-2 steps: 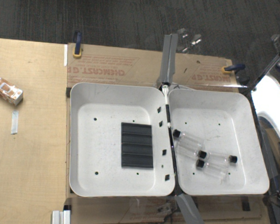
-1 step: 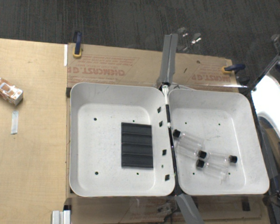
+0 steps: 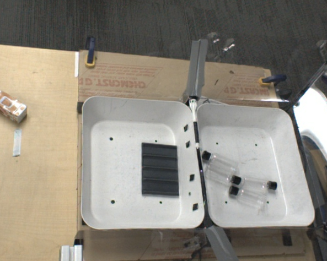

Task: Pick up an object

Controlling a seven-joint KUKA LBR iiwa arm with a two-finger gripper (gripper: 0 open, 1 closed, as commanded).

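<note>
1. On the arm's side, tool state: can't tell.
2. R bin (image 3: 246, 127): clear vials w/ black caps (image 3: 232, 181) lying close together, mid-floor.
3. L bin (image 3: 111, 168): black ribbed block (image 3: 160, 169) flat at centre.
4. Worktop (image 3: 26, 201), far left: small orange-white box (image 3: 9, 107).

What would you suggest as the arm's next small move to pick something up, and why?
Probably bring the arm in from the right to hover over the black ribbed block in the left bin. It lies flat and alone, apart from the walls, whereas the clear vials in the right bin lie clustered and look harder to grip.
</note>
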